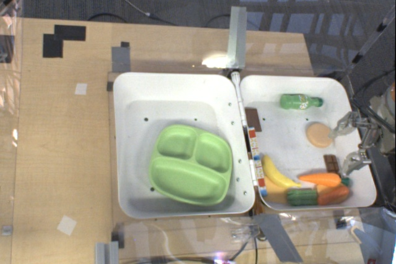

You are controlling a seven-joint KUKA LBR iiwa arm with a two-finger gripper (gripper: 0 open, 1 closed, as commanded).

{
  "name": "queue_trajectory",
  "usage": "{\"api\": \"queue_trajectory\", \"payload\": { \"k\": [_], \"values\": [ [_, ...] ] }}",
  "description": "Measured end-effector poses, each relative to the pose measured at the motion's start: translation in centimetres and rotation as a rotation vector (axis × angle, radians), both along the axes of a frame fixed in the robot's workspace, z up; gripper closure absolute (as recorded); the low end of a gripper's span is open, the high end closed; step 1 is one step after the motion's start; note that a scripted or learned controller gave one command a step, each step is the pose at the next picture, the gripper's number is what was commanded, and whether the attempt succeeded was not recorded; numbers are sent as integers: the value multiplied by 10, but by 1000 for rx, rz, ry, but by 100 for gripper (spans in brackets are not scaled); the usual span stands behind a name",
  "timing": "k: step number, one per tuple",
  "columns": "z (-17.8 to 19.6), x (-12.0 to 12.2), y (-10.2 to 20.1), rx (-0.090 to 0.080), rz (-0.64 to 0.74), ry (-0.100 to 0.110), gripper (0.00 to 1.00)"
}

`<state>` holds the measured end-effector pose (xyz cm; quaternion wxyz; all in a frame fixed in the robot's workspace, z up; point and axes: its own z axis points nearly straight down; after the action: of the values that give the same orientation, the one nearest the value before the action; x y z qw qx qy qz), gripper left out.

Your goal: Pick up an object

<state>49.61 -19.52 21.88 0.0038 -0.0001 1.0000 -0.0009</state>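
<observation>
gripper (354, 144) at right bin's (272, 88) 3 o'clock rim, fingers spread, empty | nearest: biscuit (320, 134) at its 9 o'clock | likely light, stiff, flat; pinch across edges

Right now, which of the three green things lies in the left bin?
The green tray: large, with three compartments. The green bottle and the small green vegetable lie in the right bin.
</observation>
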Motion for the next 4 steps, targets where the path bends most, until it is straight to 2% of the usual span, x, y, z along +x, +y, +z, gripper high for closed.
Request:
{"api": "queue_trajectory", "payload": {
  "k": [1, 2, 3, 4],
  "values": [
    [-121, 0, 1, -2, 89, -4, 0],
    [-128, 12, 16, -5, 68, -7, 0],
    [-113, 18, 17, -9, 75, -26, 100],
    [-127, 14, 86, -11, 630, -12, 100]
  ]
}}
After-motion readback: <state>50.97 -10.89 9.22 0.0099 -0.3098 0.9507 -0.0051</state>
